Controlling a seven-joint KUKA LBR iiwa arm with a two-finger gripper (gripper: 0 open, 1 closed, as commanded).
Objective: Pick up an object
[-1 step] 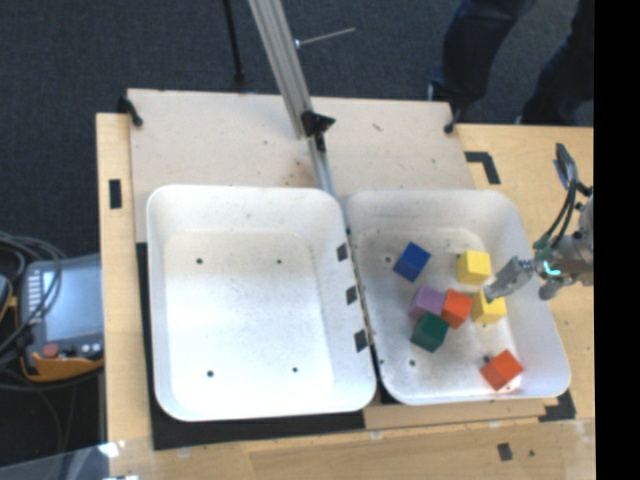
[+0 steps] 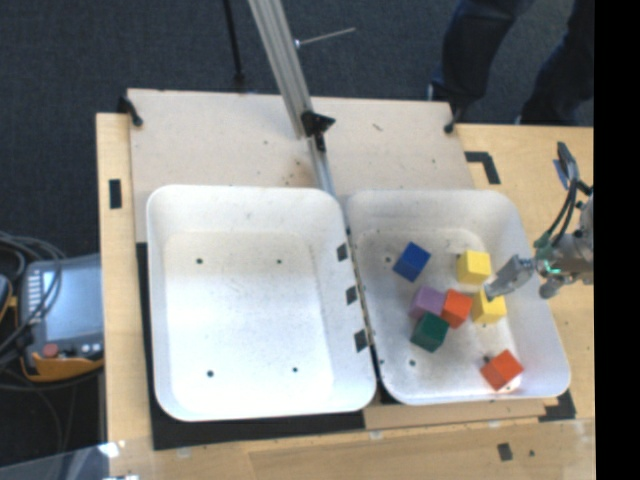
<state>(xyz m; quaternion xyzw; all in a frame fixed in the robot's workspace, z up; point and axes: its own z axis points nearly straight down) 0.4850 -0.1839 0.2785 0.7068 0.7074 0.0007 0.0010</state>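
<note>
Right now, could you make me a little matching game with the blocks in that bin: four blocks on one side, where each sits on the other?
Blocks:
1. blue block
2. green block
3. purple block
4. lone orange block

Places:
A. near the bin's front right corner, apart from the rest
B. between the blue and green ones
C. farthest back on the left, alone
D. just in front of the purple one

Pairs: 1-C, 2-D, 3-B, 4-A

One fixed camera looks down at a slant — apparently from the bench's (image 2: 420,118) near side — taking in both bins (image 2: 250,203).
</note>
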